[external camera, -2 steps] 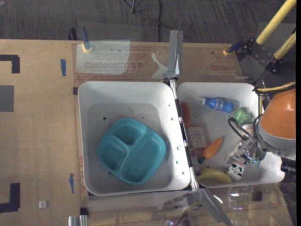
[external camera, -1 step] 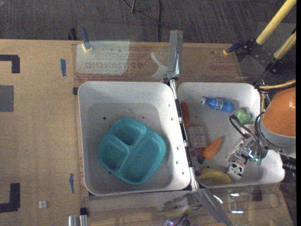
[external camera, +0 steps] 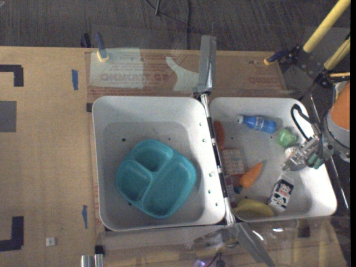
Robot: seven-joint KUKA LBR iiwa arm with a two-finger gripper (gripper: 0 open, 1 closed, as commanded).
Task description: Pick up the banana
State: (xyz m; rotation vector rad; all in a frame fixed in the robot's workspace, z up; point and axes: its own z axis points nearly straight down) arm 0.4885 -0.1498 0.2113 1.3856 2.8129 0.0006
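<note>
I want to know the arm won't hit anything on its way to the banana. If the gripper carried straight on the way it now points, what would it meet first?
The gripper points down and left into the right bin. Straight on, it would probably meet the small black-and-white carton first, before the banana. Depth is unclear from above.

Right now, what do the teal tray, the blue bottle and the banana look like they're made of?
The teal tray looks like moulded plastic, matte: one even colour, rounded compartments. The blue bottle seems to be plastic with a light cap at one end, slightly glossy. The banana is smooth, uniform yellow; whether it is real fruit or a plastic toy cannot be told from this view.
</note>
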